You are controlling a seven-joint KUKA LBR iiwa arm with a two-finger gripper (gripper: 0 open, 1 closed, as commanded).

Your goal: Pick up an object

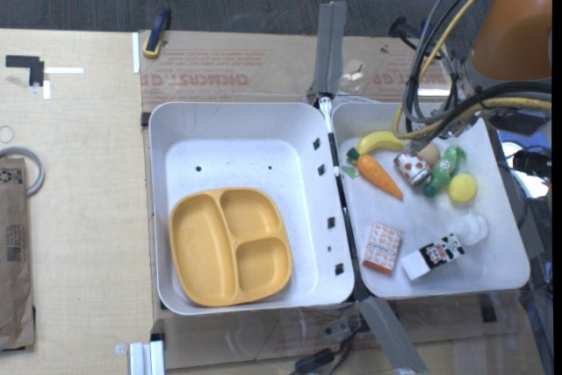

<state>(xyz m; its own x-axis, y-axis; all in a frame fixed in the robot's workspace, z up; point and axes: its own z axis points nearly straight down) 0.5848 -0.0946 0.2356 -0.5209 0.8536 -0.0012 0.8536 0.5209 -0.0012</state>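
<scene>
1. Right bin (500,272), near edge: black-and-white carton (434,256), lying slantwise, clear bottle (469,229) touching its upper end; red-patterned box (381,246) just beside it on the left.
2. Right bin, far half: carrot (379,174), long axis slanting from upper left to lower right; banana (379,141) above it; small red-and-white item (410,168), green item (444,169), and yellow ball (462,187) clustered close.
3. Left bin (176,127): yellow divided tray (230,246).
4. Arm (518,13): upper right, cables trailing over the cluster. Gripper state: cannot tell.
5. Judgement: cluster lies below and left of the arm; carrot or banana nearest candidates.
</scene>
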